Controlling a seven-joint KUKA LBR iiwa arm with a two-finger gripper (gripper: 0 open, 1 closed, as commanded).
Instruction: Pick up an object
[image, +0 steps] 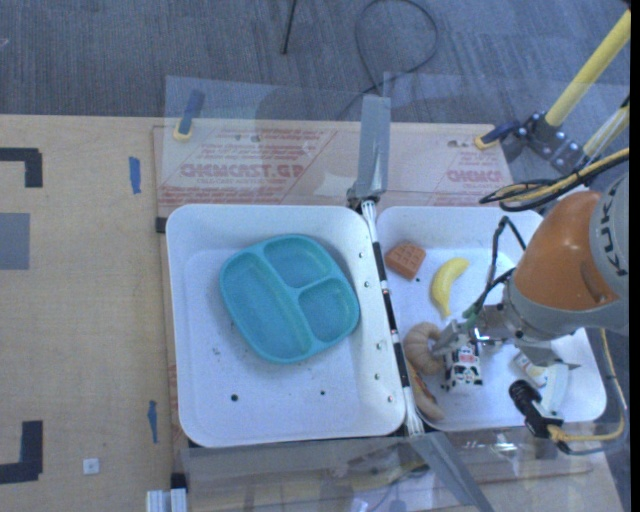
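Nearest the lower edge, in the right bin (590, 395): a tan, doughy-looking pastry shape (420, 362) lying against the divider wall, and just beside it a small black-and-white toy (464, 373). Right above these, the tool (462, 342), low over the bin floor; whether released or clenched, cannot tell, with the metal parts blurred against the toy and nothing plainly seen between them. Probably the toy or the tan piece as target. Judged light, both of them; the toy likely rigid and small, best pinched across its narrow body; the tan piece maybe soft and rounded, apt to roll or squash, better taken across its middle away from the wall. Farther back in the same bin, a yellow banana (448, 283), smooth and curved, likely slippery, and an orange waffle-like block (405, 259). Off to the side, the left bin (200, 390) with a teal divided plate (289, 297). Beneath all, a pale wooden tabletop (80, 330) with blue tape marks; beyond, clear plastic sheeting, then grey carpet and cables.
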